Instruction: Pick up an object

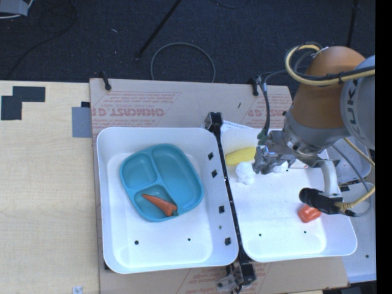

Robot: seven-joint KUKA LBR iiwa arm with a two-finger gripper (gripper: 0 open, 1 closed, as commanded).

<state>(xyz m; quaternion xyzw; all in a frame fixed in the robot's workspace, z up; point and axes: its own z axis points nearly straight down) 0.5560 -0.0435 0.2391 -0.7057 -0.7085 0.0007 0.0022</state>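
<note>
My gripper (267,162) hangs low over the back of the right bin (288,237). Just to its left lie a yellow banana-like object (239,156) and a small white object (245,174), both close to the fingers. Whether the fingers touch either one I cannot tell. A red-orange object (310,213) rests near the right bin's right side. In the left bin (153,250) sits a blue divided plate (160,179) with an orange carrot (159,203) in its front compartment.
A black divider (223,195) runs between the two bins. A black cable fitting (321,199) juts in over the right bin beside the red-orange object. The arm's grey body and orange band (331,72) loom over the bin's back right corner.
</note>
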